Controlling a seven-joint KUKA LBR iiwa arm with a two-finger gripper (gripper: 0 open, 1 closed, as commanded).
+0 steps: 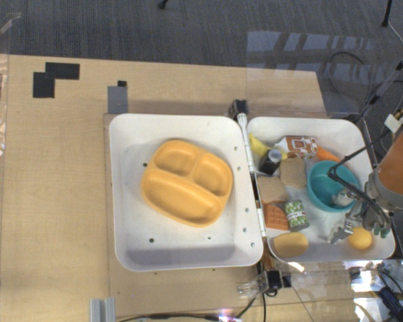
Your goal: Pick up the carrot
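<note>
Bins sit side by side on the wooden bench [54, 200]: the left bin [131, 247] holds a yellow divided plate [187, 182], the right bin [352, 129] a jumble of toy food. The carrot [324, 155] lies orange at the upper middle of the right bin, touching the teal bowl [326, 186]. At lower right, the gripper [346, 230] hangs beside a yellow lemon [361, 239]; whether it is clenched or released cannot be told.

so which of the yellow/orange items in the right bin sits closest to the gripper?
The small round yellow-orange fruit at the right bin's lower right corner, right beside the gripper. The tan bun-like piece lies farther left.
</note>
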